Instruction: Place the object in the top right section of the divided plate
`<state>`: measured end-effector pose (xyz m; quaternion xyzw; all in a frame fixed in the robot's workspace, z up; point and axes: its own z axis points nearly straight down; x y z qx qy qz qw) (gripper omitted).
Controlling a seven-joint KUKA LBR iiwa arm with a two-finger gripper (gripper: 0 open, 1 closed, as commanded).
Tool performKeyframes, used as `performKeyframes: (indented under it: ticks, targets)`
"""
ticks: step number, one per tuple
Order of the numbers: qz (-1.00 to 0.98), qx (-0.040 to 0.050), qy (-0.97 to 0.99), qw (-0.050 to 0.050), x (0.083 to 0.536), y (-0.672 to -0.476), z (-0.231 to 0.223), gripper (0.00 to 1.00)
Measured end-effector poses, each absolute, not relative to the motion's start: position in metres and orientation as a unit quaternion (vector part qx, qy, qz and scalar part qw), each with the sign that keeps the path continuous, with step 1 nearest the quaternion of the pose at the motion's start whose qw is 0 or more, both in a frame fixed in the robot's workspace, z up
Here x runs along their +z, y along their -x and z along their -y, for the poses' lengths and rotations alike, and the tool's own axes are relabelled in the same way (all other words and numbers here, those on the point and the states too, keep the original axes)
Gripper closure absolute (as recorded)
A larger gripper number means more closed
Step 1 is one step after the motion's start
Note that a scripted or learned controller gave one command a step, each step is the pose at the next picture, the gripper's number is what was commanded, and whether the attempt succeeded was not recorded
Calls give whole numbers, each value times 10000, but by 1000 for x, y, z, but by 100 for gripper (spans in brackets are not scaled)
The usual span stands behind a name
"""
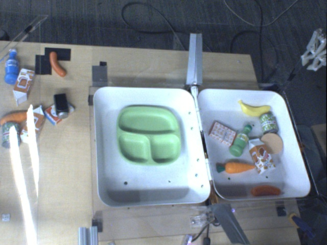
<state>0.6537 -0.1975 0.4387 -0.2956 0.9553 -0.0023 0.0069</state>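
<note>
Nearest, a red sausage (265, 190) lies at the right bin's (225, 101) near edge. What I take for my gripper (315, 50) hangs beyond that bin's far right corner, carrying nothing; whether it is spread or pressed together I cannot tell. Carrot (236, 168) and banana (254, 107) lie in the bin too, and I cannot tell which is the object. No section of the green divided plate (149, 134), mid left bin (107, 152), holds anything, so I judge picking and placing both remain.
</note>
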Motion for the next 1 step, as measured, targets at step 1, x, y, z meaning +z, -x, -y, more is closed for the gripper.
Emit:
performKeyframes:
  ticks: [1]
  targets:
    - [-9116,-30,4110,68,439,-670,203,100]
